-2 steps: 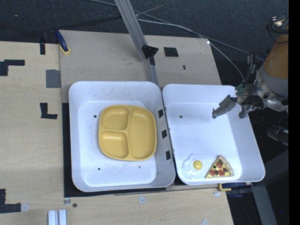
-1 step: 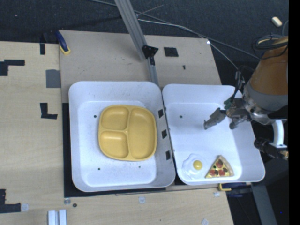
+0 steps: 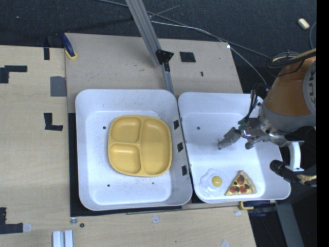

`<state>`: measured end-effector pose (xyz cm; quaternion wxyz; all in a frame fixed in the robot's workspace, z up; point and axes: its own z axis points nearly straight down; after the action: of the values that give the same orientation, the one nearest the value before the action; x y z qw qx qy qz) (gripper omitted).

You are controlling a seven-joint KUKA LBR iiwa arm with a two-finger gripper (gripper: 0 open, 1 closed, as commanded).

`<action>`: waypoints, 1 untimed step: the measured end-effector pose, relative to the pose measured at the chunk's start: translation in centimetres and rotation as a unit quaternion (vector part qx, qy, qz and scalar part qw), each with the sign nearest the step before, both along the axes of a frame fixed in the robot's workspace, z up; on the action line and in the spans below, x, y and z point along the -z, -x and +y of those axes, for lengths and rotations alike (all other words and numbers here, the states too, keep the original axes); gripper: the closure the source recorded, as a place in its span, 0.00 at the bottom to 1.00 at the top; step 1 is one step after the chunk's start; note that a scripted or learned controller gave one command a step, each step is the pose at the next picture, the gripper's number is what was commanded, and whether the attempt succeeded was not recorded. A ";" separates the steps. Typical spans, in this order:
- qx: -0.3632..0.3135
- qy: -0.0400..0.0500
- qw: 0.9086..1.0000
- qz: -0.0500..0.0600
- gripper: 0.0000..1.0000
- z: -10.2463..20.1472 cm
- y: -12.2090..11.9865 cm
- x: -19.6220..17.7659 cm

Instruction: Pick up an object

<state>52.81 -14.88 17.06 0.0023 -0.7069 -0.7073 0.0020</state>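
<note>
Pizza-slice toy (image 3: 240, 183) and fried-egg toy (image 3: 211, 180) lie by the right white bin's (image 3: 216, 109) near edge; the gripper (image 3: 237, 138), spread open and empty, risks closing short on bare floor.

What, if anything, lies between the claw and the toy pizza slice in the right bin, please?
Nothing visible does. The claw sits over bare white bin floor, up and left of the pizza slice. The fried egg lies beside the slice, off that path.

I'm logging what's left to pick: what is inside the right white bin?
In the right white bin, a toy fried egg and a toy pizza slice lie near its front edge. The grey arm's gripper hangs over the bin's middle, covering some floor.
</note>
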 end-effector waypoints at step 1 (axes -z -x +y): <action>0.000 0.000 1.000 0.000 0.00 0.9 -0.1 4.9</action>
<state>52.86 -13.94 12.16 0.0029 -0.7068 -0.7074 0.0021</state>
